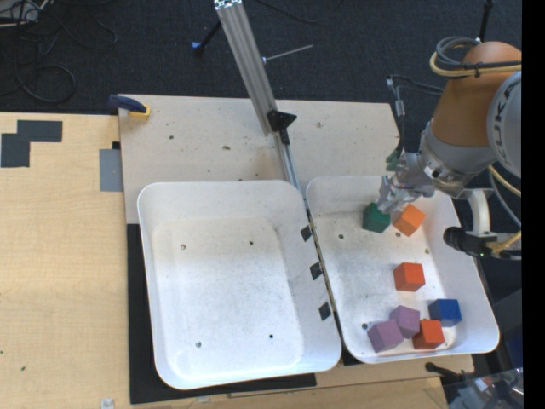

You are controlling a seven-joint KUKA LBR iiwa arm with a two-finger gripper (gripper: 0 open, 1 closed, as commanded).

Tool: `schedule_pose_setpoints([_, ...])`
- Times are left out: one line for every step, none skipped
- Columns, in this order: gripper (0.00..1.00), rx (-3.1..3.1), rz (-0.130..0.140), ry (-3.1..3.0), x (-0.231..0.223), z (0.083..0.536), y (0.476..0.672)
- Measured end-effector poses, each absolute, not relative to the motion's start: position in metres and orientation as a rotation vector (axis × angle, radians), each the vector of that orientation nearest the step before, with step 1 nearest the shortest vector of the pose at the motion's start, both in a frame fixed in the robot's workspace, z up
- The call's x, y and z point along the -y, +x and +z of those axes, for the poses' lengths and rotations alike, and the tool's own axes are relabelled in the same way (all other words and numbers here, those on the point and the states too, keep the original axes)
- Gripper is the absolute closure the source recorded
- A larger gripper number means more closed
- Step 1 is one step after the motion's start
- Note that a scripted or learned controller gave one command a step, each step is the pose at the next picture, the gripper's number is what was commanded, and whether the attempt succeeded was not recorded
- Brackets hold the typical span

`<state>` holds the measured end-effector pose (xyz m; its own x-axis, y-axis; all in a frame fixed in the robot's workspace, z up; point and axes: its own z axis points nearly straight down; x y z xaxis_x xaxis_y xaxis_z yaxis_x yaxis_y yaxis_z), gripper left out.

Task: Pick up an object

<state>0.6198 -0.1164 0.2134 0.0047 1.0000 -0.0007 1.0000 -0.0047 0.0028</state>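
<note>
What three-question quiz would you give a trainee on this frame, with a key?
1. True or false: the green block lies in the left bin.
2. Multiple choice: which block lies right beside the green one? A) blue B) orange C) purple
3. Fill in: the blue block lies near the right bin's ____ corner in the view.

Key
1. False: it lies in the right bin, just under the pincer.
2. B: the orange block sits just right of it; whether they touch is unclear.
3. Lower right, close to two purple blocks and the lower red-orange block.
</note>
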Motion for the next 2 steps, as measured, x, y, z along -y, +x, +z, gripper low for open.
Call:
schedule_pose_setpoints([1.00, -2.217, 0.004, 2.220, 0.121, 0.266, 0.631])
schedule_pose_setpoints([1.00, -2.224, 0.000, 2.220, 0.076, 0.259, 0.645])
